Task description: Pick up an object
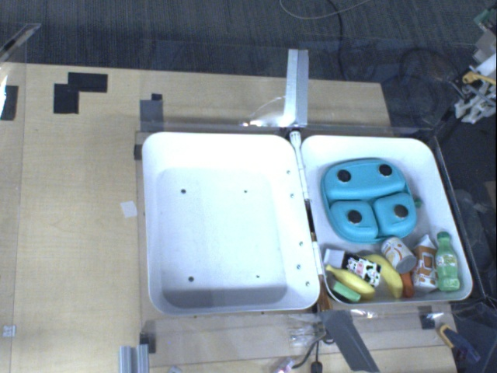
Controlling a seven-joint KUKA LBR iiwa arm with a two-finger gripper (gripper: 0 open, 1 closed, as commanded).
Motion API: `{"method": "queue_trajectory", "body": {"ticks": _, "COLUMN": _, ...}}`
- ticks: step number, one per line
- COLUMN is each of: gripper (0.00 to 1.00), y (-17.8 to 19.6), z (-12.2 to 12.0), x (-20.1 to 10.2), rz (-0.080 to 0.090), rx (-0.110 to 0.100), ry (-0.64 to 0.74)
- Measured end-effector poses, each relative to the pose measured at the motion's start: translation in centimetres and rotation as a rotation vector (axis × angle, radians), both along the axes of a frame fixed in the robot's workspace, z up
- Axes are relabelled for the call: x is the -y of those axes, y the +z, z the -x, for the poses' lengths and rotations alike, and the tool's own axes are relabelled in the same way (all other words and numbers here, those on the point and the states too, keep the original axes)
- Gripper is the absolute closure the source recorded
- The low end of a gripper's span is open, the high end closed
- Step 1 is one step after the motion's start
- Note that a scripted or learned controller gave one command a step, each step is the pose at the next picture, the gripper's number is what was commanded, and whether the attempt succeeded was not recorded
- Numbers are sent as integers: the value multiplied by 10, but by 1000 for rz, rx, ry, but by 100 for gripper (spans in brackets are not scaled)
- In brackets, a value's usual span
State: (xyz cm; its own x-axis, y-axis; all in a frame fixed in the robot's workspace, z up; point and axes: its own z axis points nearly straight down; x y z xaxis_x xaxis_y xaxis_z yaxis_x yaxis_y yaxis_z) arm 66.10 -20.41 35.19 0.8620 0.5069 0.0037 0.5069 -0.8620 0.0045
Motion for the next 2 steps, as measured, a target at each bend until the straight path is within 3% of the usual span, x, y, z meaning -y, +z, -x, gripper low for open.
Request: {"method": "queue_trajectory", "body": {"ticks": 2, "gripper": 100, "y": 23, "z": -3, "x": -5, "rz": 4, "rx": 8, "ry": 18}}
